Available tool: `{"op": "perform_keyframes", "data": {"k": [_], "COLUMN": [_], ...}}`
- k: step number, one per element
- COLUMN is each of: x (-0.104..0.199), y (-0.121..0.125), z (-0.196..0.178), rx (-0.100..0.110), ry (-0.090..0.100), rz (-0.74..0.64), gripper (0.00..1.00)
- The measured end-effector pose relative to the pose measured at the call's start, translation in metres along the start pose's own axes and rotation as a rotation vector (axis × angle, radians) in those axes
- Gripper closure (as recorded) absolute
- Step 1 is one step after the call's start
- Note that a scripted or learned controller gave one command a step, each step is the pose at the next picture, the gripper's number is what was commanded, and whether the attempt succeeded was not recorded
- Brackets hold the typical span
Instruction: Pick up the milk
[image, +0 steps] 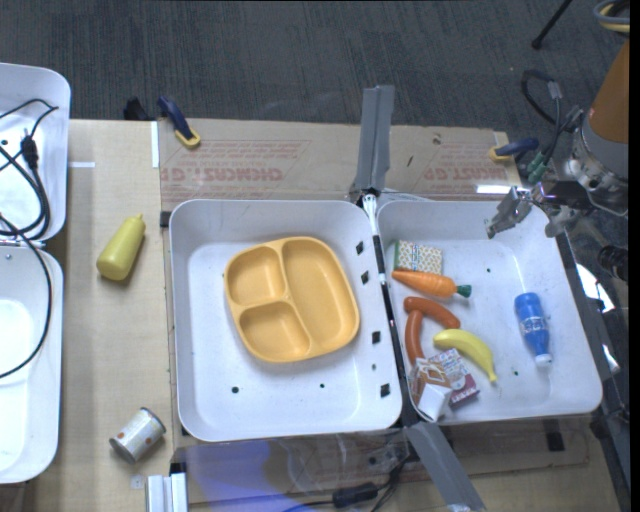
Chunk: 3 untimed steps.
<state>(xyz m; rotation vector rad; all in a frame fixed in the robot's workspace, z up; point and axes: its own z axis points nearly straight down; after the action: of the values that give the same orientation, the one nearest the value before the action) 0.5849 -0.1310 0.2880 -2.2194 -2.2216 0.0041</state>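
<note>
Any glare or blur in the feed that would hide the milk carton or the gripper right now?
Camera view: even lighting, soft shadows, no glare on the small brown-and-white milk carton in the right white bin; its print is too small to read. The grey two-finger gripper at the bin's far rim looks slightly soft.

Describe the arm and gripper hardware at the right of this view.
An orange band tops the arm, with a grey metal wrist under it. Dark cables loop beside it. The gripper is slim, silver-grey metal, over the right bin.
</note>
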Motion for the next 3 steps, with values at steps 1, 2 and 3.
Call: {"op": "perform_keyframes", "data": {"k": [1, 2, 3], "x": [-0.05, 0.003, -0.022], "y": [-0.034, -0.092, -0.026], "z": [0.143, 0.198, 0.197], "rx": [0.001, 0.003, 0.003], "ry": [0.001, 0.002, 0.008], "rz": [0.27, 0.624, 0.475], "gripper": [0.0, 0.0, 0.0]}}
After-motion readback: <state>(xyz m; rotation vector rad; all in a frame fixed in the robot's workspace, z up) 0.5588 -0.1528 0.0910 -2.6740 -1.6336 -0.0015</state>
